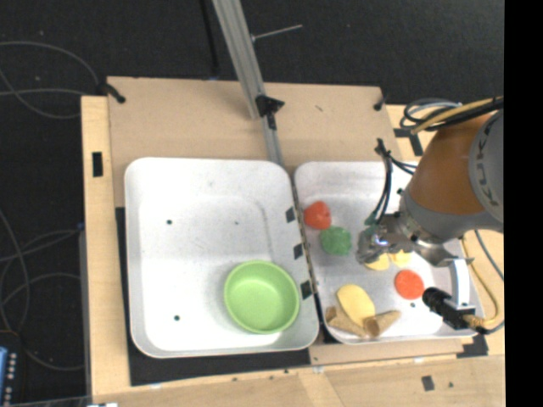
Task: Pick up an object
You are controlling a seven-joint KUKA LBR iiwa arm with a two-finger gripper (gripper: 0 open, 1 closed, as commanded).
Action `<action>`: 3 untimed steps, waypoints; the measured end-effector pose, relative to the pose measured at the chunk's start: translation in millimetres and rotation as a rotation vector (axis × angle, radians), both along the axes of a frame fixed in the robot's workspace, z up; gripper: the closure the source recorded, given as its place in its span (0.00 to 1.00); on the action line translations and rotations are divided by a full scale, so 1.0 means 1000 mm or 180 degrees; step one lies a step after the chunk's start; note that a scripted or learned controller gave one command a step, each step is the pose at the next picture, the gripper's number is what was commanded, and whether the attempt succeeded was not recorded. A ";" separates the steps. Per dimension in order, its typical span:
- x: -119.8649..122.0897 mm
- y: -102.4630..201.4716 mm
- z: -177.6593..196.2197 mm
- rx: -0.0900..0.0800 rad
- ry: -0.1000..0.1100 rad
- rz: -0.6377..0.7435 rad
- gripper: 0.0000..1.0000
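Your end effector (pixel 374 249) sits low in the right white bin (pixel 339 176), over a pale yellow piece (pixel 379 262); you cannot tell its grip state. A fuzzy green ball (pixel 336 241) lies just left. The arm enters from the right, wrist bent downward.

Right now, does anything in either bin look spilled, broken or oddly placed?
Nothing stands out. The green bowl sits upright in the left bin; the small toy foods lie loose in the right bin, with the gripper low among them.

A robotics lab: plywood bench (pixel 170 117), loose cables (pixel 34 66), white bins (pixel 144 193)
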State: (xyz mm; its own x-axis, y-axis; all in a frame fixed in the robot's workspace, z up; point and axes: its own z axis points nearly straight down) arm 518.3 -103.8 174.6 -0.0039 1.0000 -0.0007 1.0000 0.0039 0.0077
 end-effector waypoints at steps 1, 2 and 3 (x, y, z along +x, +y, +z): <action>0.005 -0.002 0.044 0.0001 0.0003 0.0001 1.00; 0.014 -0.002 0.105 -0.0001 -0.0002 0.0003 1.00; 0.015 -0.002 0.121 0.0003 0.0016 0.0006 1.00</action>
